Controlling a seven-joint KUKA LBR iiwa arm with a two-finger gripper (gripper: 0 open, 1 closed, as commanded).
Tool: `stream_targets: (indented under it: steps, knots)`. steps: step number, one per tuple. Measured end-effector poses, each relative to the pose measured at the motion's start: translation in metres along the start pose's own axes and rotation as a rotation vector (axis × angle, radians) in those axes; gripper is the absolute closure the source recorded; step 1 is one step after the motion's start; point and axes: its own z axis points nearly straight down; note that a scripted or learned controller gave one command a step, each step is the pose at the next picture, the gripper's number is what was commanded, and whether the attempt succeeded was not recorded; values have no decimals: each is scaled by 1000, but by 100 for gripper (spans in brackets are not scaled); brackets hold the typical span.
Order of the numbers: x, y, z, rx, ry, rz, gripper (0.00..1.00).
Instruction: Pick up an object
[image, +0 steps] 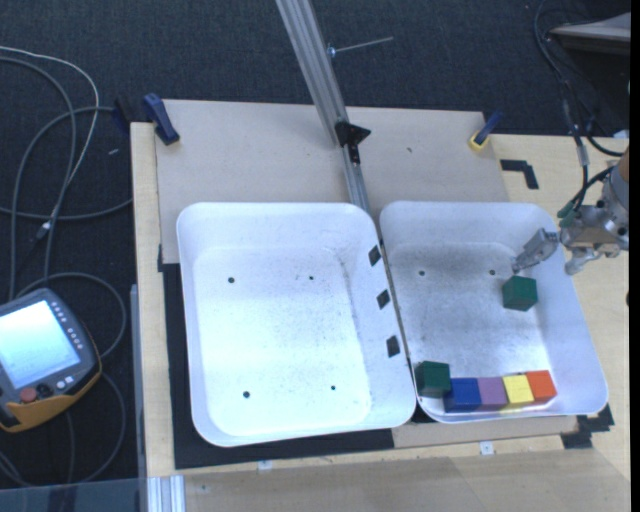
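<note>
One dark green cube (519, 293) loose in the right bin (575, 330), just below the spread-fingered gripper (556, 256).

Block row (487, 388) crowds right bin's (440, 222) near wall.

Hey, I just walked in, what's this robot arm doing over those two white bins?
It is going after a block to pick up. The claw hangs over the far right part of the right bin, just above and right of a lone dark green cube, and holds nothing. Along that bin's near edge sits a row of blocks: green, blue, purple, yellow and orange.
</note>
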Motion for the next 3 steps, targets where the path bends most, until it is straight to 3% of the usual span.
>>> stream_targets:
  steps: [1, 2, 3]
  knots:
    - [-4, 10, 120, 5, 1, 1, 0]
    - [-5, 12, 104, -3, 0, -1, 100]
    - [84, 34, 115, -1, 3, -8, 100]
